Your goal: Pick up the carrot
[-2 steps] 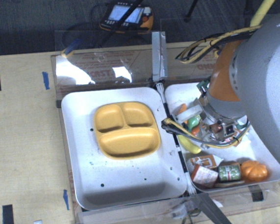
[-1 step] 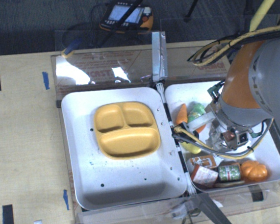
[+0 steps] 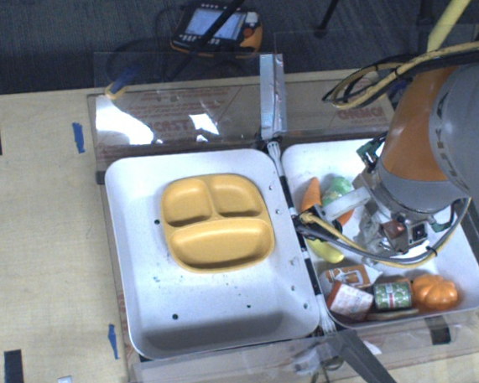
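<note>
The grey arm (image 3: 445,137) leans in over the right bin (image 3: 474,269), its bulk covering much of the clutter there. The left bin (image 3: 150,313) holds a yellow divided plate (image 3: 217,220). The gripper (image 3: 376,224) sits low among the items. The carrot (image 3: 309,194) lies tilted near the right bin's left wall, just beside a green item (image 3: 336,188). A small can (image 3: 392,295) and an orange pumpkin (image 3: 435,291) rest near the front edge.

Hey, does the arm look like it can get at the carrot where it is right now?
Probably yes. The carrot lies uncovered at the near-left side of the right bin, nothing stacked on it. The gripper hangs just beside it over the same bin. The bin wall and the green item next to it may crowd the fingers.
</note>
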You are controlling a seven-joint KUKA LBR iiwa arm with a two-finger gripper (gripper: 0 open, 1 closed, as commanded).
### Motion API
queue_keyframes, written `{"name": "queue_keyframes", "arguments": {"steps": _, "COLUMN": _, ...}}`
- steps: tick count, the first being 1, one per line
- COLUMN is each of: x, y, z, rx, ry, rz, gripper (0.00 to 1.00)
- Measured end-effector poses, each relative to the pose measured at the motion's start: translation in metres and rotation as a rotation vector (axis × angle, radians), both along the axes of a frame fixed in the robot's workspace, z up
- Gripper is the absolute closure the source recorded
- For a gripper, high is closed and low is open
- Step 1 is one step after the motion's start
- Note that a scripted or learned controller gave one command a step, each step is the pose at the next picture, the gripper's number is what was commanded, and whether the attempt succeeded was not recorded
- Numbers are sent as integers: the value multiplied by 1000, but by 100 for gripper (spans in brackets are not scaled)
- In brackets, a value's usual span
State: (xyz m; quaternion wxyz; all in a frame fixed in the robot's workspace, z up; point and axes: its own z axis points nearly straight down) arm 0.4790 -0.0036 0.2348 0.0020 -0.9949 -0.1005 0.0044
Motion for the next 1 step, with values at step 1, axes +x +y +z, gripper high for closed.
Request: {"name": "queue_keyframes", "arguments": {"steps": 1, "x": 0, "y": 0, "z": 9, "rx": 0, "ry": 2, "rz": 3, "gripper": 100}}
